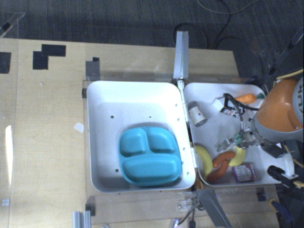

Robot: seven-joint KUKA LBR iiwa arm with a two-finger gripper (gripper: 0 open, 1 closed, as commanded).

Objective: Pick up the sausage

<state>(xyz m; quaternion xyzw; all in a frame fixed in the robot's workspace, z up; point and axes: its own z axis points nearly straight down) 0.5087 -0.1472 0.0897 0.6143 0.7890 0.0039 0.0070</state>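
Sausage (220, 166) lay in the right bin (209, 96), close to its near wall, reddish-brown and curved. Yellow banana (204, 157) sat just beside it on the side toward the divider, and a second yellow piece (238, 156) touched its other end. Purple packet (243, 173) lay just beside it toward the near right corner.

Gripper (241, 139) hung just above and behind the sausage, near the yellow piece. You could not tell whether the fingers were apart or together; the wrist and cabling blurred them. Nothing was seen between them.

Risks, as judged:
- Crowding. A descent slightly off could have closed on the yellow piece or banana instead.
- The curved, likely slick sausage could have rolled or squirted out of a pinch.
- The near wall left little room; a finger could have struck it.

Other contents of the right bin: small grey can (196, 114) near the divider, orange carrot-like item (245, 98) at the far edge.

Left bin (109, 99) held a blue divided tray (149, 156) at its near side, compartments bare.
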